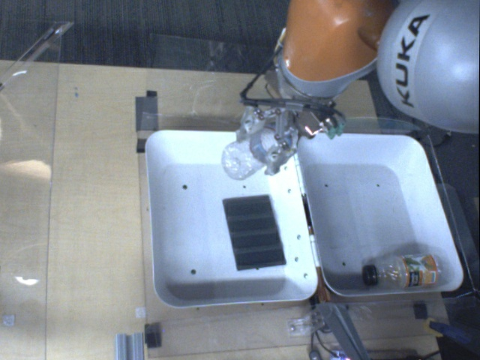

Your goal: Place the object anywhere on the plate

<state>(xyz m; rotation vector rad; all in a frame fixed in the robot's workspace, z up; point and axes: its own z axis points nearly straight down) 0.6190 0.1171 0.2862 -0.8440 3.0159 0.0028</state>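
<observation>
Two-finger gripper point(271, 147) holding a clear crumpled plastic bottle point(241, 156) between its jaws; dark ribbed rectangular plate point(254, 232) lies below them. Slippery plastic may slip out early.

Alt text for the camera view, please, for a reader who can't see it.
The pincer holds a clear plastic bottle above the far edge of the left bin, beyond the dark ridged plate on its floor. A black-capped bottle lies in the right bin.
</observation>
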